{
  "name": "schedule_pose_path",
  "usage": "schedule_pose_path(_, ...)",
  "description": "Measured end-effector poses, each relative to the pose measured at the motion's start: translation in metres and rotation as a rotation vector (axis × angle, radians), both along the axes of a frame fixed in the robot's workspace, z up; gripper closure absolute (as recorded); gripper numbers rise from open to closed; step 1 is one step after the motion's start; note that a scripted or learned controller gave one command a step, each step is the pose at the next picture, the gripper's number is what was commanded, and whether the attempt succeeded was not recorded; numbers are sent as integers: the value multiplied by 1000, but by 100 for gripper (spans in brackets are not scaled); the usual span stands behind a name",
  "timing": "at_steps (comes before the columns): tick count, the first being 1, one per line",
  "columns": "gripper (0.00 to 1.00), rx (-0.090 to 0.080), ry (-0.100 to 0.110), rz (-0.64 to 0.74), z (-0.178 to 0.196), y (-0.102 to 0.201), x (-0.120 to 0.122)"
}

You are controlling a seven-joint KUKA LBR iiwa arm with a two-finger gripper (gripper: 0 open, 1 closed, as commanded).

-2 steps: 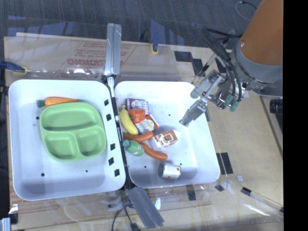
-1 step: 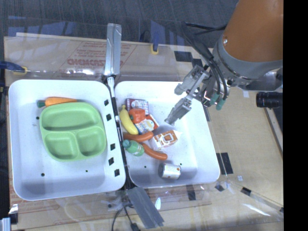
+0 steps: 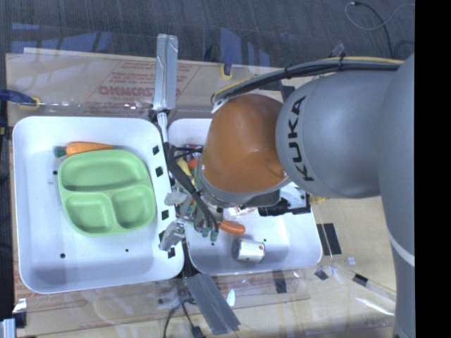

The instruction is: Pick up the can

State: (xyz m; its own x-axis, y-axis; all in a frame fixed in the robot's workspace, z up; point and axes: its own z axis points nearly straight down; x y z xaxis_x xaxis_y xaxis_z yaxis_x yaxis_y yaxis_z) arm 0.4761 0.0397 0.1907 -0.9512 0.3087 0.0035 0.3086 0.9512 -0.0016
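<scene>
Silver can [image 3: 249, 251] lies in right bin [image 3: 303, 255]; gripper [image 3: 184, 220] sits nearby, grip state unclear. Centre over can w/ jaws wide before closing.

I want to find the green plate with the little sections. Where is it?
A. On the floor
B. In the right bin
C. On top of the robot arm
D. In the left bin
D. The green plate lies flat in the left bin, with an orange carrot just beyond its far edge, while the arm hangs over the right bin.
</scene>
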Motion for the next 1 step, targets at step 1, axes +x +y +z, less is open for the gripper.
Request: schedule_pose_path(1,0,-1,-9,-136,178,-43,2)
